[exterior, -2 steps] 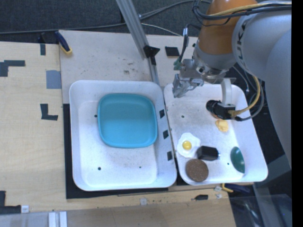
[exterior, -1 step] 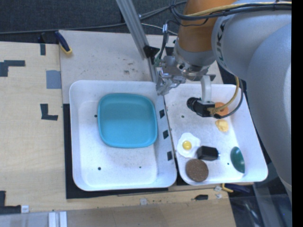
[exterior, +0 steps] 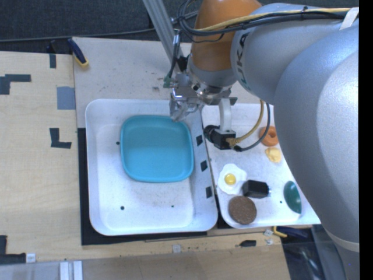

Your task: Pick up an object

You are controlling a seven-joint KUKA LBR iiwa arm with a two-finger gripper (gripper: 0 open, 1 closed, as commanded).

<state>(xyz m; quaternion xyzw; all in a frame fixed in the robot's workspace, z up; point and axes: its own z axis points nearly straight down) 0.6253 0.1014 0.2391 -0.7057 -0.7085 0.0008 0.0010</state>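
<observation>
Your gripper (exterior: pixel 185 107) sits low over the far edge of the left bin (exterior: pixel 105 214), at the far right corner of the teal plate (exterior: pixel 157 149), close to the divider where the two bins meet. You cannot tell from this view whether it is open or closed, and nothing is visibly held in it; the metal parts blur together against the plate's rim. The plate lies flat in the far half of the left bin, its right edge close to that bin's right wall and its far edge near the far wall, so you have little margin on those two sides. The near half of the left bin floor is bare white with a few dark specks, and that is the widest free area you have. In the right bin (exterior: pixel 230 225), a fried-egg toy (exterior: pixel 231 178) lies near the divider, a small black block (exterior: pixel 255 188) just beside it, a brown round disc (exterior: pixel 242 210) at the near edge, a dark green piece (exterior: pixel 292 196) by the arm, and two orange items (exterior: pixel 271 144) farther back, partly hidden by the arm. The arm (exterior: pixel 303 69) covers most of the right bin's far and right portions. A black fitting with a yellow cable (exterior: pixel 221 137) hangs below the wrist, over the divider.
</observation>
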